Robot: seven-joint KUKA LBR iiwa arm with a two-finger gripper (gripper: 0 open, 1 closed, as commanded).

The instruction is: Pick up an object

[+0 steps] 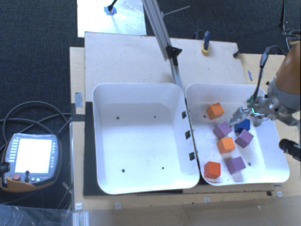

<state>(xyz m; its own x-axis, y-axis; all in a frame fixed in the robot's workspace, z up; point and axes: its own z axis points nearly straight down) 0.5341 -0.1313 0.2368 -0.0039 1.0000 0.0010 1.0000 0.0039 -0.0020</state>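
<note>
Over the right bin (pixel 277 171) hangs the gripper (pixel 241 114), low above the cubes, with the arm (pixel 288 86) behind it at the right side of the view. Its fingers are small and partly blurred, so I cannot tell how far the claw is open, and I see nothing held between them. Just below the gripper sits the blue cube (pixel 243 125), partly covered by it; this looks like the object it goes for, but that is only my judgement. Taking the blue cube as the landmark: a purple cube (pixel 222 129) lies just to its left, another purple cube (pixel 244 138) touches or nearly touches it from below, an orange cube (pixel 215 110) lies up and to the left, a second orange cube (pixel 226 145) lies down and to the left, and farther down are a third purple cube (pixel 235 165) and a third orange cube (pixel 212 169). All cubes look small, stiff and light, probably foam or wood, with flat faces that should not slip much. A good hold is on two opposite flat sides, not on the corners. Because the neighbours are so close, one finger may land on a purple cube or push it away. The left bin (pixel 101 126) is on the far side, well apart from the blue cube.
</note>
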